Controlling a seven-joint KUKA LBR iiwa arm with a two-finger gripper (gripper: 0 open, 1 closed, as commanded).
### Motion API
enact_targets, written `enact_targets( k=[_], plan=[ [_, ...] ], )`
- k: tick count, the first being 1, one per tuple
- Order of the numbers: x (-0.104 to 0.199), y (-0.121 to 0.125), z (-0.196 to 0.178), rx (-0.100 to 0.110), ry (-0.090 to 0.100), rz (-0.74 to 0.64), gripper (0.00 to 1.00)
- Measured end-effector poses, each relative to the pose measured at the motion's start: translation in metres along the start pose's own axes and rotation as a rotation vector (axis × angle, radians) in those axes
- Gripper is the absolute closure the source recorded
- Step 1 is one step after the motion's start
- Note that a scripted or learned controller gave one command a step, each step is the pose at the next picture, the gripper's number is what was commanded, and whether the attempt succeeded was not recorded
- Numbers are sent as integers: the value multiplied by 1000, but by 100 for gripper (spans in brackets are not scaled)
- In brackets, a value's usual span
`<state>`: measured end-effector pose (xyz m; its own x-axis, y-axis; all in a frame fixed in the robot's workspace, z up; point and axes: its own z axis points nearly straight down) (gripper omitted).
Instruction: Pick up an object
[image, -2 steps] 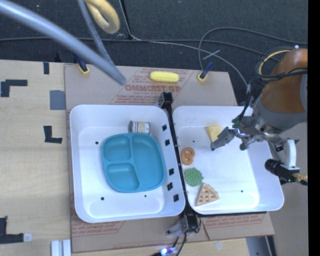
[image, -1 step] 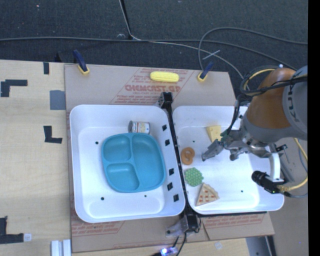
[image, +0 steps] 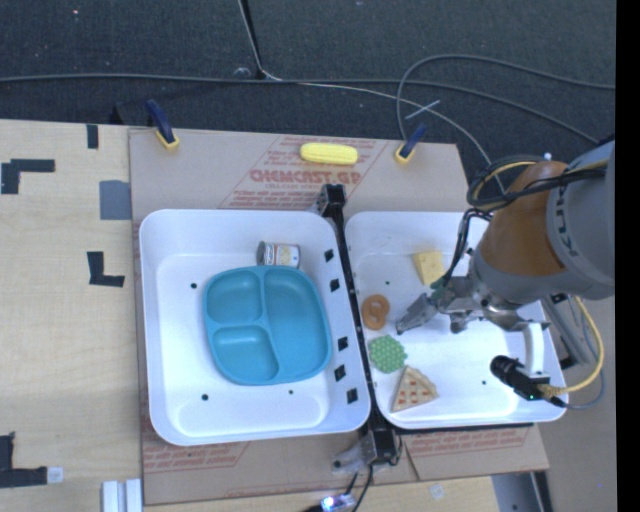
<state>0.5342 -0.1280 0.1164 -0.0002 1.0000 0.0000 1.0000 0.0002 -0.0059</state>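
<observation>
Right bin (image: 400, 232) held four small things: yellow cheese block (image: 429, 267) near the far wall, orange ring (image: 376, 310) beside the divider, green round piece (image: 386, 352) just below it, pizza slice (image: 411, 389) near the front wall. Pizza slice was a tan triangle with red spots, long axis slanted, tip toward the far side, wide crust edge toward the bin's front right. Cheese block sat slightly tilted, long axis running roughly far to near. Ring and green piece lay flat, close to the divider with little room on that side.

Jaws (image: 412, 320) hung over the middle of the right bin, pointing toward the divider, just right of the ring; fingers looked spread with nothing between them. Bare white floor lay open right of the pizza slice, under the arm (image: 530, 240).

Left bin (image: 170, 235) held a blue divided plate (image: 266, 326) in its centre and a small can (image: 278, 254) on its side by the far wall. A yellow banana (image: 328, 153) lay on cardboard at the bench's far edge.
</observation>
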Motion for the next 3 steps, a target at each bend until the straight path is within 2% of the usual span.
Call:
enact_targets(
  k=[1,2,3],
  plan=[
    [1,1,-12,-2,1,-2,100],
    [-8,3,-70,-10,-1,0,100],
    [-8,3,-103,-8,-1,-1,100]
  ],
)
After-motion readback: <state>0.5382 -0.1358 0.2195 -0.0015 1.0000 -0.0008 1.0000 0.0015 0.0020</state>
